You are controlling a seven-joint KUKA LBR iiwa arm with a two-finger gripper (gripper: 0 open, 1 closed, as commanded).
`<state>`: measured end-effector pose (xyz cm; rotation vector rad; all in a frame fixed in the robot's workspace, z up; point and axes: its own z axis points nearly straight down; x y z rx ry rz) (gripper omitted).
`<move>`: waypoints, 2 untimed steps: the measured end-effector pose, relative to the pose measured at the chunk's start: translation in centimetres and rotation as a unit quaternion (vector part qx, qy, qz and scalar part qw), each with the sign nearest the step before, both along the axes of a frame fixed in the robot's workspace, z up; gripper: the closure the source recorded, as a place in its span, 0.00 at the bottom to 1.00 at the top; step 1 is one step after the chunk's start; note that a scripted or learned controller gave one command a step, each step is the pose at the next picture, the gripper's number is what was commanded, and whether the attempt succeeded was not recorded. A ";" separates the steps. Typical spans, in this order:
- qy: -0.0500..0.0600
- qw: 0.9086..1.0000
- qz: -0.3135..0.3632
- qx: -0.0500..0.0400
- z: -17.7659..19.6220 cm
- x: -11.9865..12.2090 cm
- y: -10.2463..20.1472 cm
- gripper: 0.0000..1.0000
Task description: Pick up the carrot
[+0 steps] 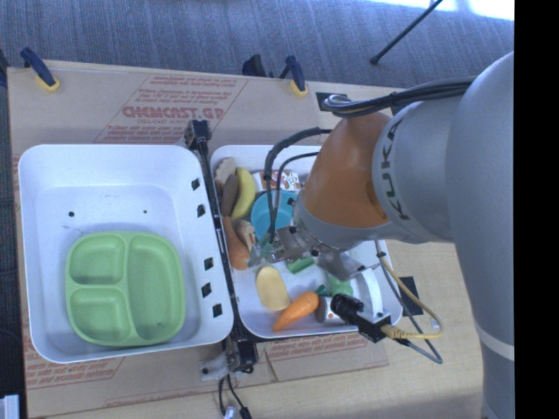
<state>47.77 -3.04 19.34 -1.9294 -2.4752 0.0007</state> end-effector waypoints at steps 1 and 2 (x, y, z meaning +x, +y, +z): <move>0.003 0.998 -0.070 -0.001 -0.3 1.2 7.7 1.00; 0.002 0.986 -0.164 -0.003 2.7 -0.1 1.5 1.00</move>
